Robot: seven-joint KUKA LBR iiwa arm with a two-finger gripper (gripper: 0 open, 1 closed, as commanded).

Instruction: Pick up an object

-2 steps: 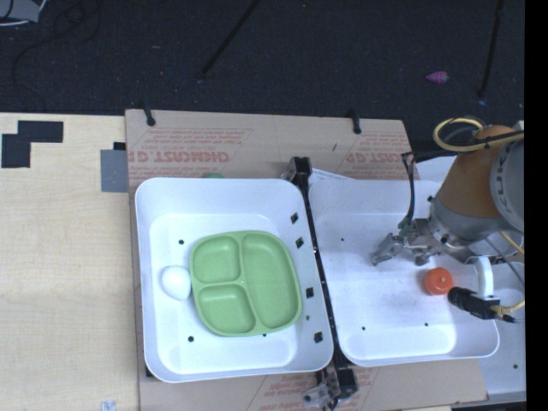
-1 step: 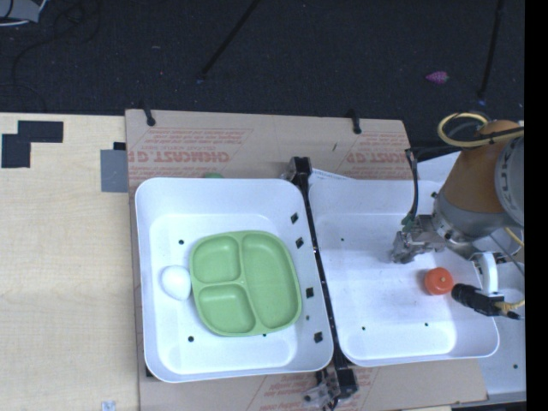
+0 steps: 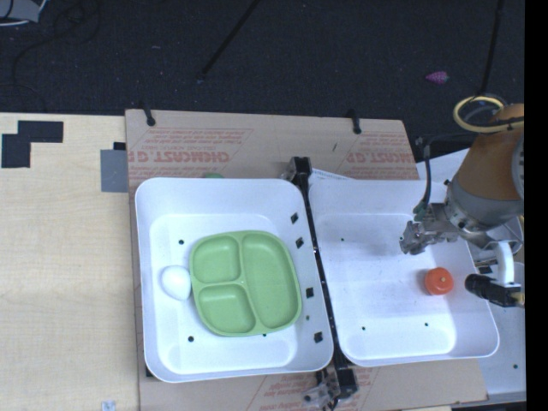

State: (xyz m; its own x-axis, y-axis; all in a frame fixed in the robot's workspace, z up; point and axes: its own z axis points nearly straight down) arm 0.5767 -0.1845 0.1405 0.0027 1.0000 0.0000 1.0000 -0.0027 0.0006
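Reaching arm: grey arm (image 3: 488, 178) with the orange band comes in from the right side and bends down over the right bin (image 3: 377, 349), its wrist leaning toward the left.
Gripper: the gripper (image 3: 415, 238) hangs over the upper right part of the right bin, close to the bin's right wall.
Gripper state: I cannot tell how far it is open, because it looks small and dark from this angle; nothing is seen between its tips.
Contact: whether the gripper touches the bin floor is not clear.
Orange object: a small round orange object (image 3: 438, 281) lies on the floor of the right bin, near the right wall, just beside the gripper and lower than it, apart from it.
Left bin: the left bin (image 3: 163, 204) carries a green divided plate (image 3: 246, 282) with three compartments, lying about in the middle.
White ball: a white ball (image 3: 176, 282) lies at the left edge of the plate, touching it or almost.
Surface: both bins stand side by side on a brown cardboard sheet (image 3: 257, 148) on the surface (image 3: 60, 272).
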